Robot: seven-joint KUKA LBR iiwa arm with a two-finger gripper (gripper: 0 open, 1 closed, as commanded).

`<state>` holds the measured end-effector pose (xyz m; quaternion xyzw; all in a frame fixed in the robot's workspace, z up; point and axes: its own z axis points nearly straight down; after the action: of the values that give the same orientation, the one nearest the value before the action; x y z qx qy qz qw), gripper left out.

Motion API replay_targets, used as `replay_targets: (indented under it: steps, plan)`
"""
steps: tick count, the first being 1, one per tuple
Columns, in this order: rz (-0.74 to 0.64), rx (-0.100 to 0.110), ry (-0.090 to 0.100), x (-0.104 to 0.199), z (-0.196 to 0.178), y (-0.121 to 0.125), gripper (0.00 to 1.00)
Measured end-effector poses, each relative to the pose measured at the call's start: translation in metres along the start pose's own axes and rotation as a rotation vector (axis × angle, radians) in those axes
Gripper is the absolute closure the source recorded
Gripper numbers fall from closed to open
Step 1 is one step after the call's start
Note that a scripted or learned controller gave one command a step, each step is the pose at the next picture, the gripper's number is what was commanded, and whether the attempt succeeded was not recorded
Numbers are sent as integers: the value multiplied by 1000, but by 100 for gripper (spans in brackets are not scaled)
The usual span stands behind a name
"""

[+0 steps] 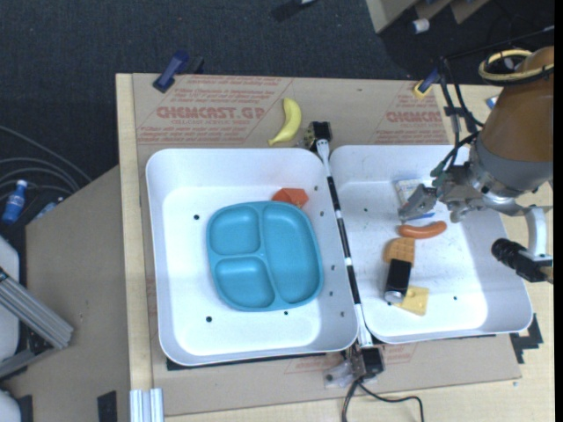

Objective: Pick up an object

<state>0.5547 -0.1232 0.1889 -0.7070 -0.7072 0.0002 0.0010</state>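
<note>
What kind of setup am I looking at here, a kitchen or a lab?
Most likely a robot lab bench, not a kitchen: two white bins on a protective-film-covered board, toy food like a banana and hot dog, and loose cables on dark carpet.

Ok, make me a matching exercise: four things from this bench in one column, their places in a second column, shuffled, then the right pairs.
Things:
1. banana
2. blue divided plate
3. sausage
4. orange piece

Places:
A. in the right bin, just below the pincer
B. on the board behind the bins
C. in the middle of the left bin
D. in the left bin, at the plate's far edge

Pairs: 1-B, 2-C, 3-A, 4-D
</note>
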Motion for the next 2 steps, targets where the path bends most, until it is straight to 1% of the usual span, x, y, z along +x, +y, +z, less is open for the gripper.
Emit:
replay_targets:
  steps: [1, 2]
  plan:
    - [1, -1, -1, -15, 104, -1, 0]
    - [1, -2, -1, -15, 95, -1, 100]
